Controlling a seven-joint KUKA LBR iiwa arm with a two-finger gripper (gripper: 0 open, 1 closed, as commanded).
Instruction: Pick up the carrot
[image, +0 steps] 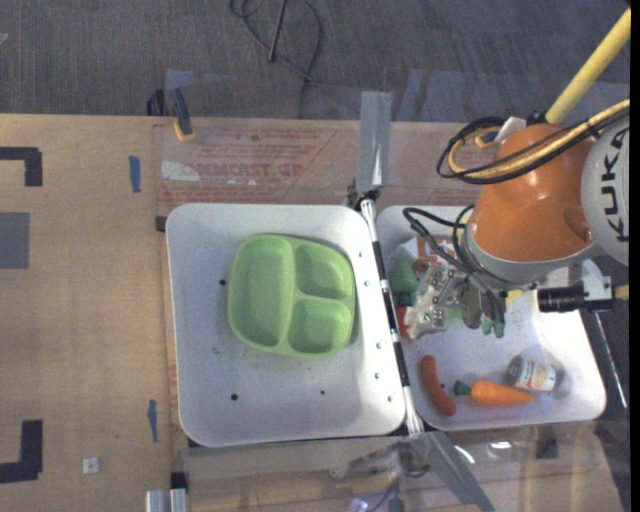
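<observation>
From my remote station I see the gripper (437, 306) positioned over the near-left part of the right bin (590, 395), below the orange band (525, 205) of the arm. I cannot tell its state from this view, as the mechanism is cluttered and partly covered by the wrist. The carrot (497, 393) lies on the bin floor, toward the camera and to the right of the tool, well apart from it, its green top pointing left. A red sausage-shaped item (436, 384) lies just left of the carrot, nearly straight toward the camera from the tool. A small bottle (532, 374) rests just right of the carrot. A green divided plate (293, 294) sits in the left bin (200, 400), far left of the tool.
</observation>
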